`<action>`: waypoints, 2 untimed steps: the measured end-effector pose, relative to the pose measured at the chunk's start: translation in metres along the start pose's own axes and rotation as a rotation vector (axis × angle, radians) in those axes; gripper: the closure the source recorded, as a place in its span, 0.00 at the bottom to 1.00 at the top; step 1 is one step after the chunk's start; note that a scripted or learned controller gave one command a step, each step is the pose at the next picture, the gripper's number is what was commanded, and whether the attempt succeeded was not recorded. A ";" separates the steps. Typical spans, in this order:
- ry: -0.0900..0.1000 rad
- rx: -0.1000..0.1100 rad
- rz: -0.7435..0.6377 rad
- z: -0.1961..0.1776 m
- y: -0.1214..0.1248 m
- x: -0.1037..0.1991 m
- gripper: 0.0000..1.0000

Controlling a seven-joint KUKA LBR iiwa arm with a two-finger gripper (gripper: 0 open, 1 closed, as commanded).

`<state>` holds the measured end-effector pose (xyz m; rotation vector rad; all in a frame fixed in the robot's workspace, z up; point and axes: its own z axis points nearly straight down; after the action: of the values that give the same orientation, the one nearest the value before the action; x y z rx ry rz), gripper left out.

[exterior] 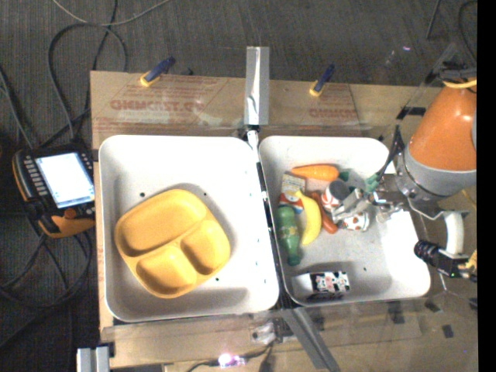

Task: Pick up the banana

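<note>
**Ana:** Gripper first, since you asked. It hangs low in the right bin, at the end of the grey arm with the orange band, and it sits in the clutter by a small red-and-white object. Whether it is spread or closed, I cannot tell; nothing is visibly pinched.

**Ben:** Fine. Now go down by size.

**Ana:** Biggest is the cardboard-covered counter. Then the left bin, carrying a yellow divided tray. In the right bin there is a green bottle, a carrot along the top of the pile, a dark little box near the front wall, and the banana.

**Ben:** Where is the banana relative to the gripper?

**Ana:** Just to the left of the gripper in this view and slightly lower in frame, close by but apart. It lies in the left part of the right bin, pressed against the green bottle's right side.

**Ben:** And its long axis?

**Ana:** Roughly up and down the picture, parallel to the bottle, gently curved, with one end toward the back wall and the other toward the front. I'd judge the move needs a short shift left, closing across the narrow width. The bottle crowding one flank could spoil the grasp.
</note>
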<state>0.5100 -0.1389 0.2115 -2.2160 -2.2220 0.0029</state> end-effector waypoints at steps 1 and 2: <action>-0.002 -0.003 -0.273 0.118 0.081 0.020 0.00; -0.011 -0.016 -0.287 0.121 0.056 0.035 0.00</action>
<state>0.5658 -0.1041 0.0900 -1.8874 -2.5311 -0.0030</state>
